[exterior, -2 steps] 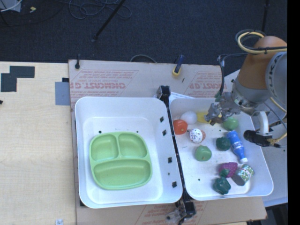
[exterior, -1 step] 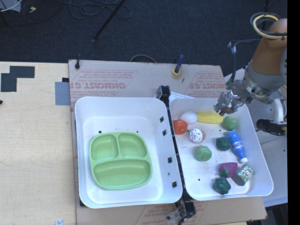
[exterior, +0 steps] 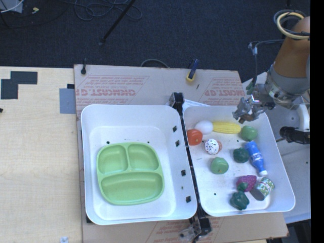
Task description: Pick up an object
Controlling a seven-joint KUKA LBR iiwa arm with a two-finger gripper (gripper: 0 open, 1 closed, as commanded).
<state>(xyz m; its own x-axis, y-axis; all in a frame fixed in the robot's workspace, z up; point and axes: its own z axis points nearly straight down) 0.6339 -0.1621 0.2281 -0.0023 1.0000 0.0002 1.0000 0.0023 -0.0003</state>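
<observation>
Green plate (exterior: 130,173) in left bin (exterior: 91,130), toys in right bin (exterior: 283,186)

Light falls evenly from above, bright on the two white bins (exterior: 132,116) and the pale wooden desk (exterior: 35,156), while the dark floor at the top stays dim. The bin walls are nearly washed out, with little tonal detail (the green divided plate (exterior: 130,179) keeps its colour well). Shadows are soft and short, tucked close under the small objects. The picture is slightly soft and grainy throughout, and fine text on the cardboard (exterior: 126,87) blurs.
</observation>
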